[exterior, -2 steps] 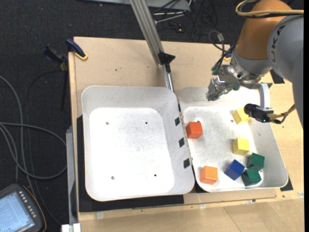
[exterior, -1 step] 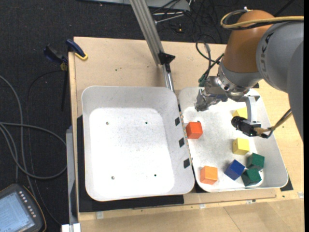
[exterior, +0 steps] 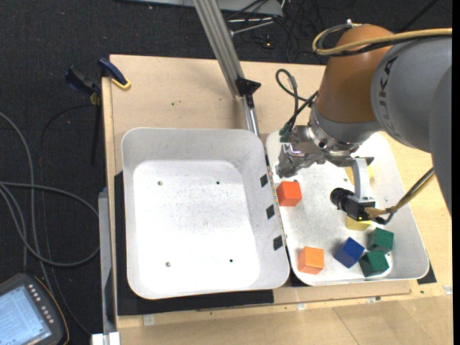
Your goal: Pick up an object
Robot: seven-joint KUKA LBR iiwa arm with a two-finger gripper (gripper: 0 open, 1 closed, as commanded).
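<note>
yellow block (exterior: 357, 223) partly behind gripper (exterior: 287, 165)

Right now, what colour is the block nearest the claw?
Orange; the block sits just below the claw, seen in the camera view.

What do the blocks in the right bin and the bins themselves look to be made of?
Blocks, e.g. orange block and blue block: likely painted wood or foam, with matte, flat colour and crisp edges. Right bin and left bin: probably moulded plastic, smooth white with rounded rims.
</note>
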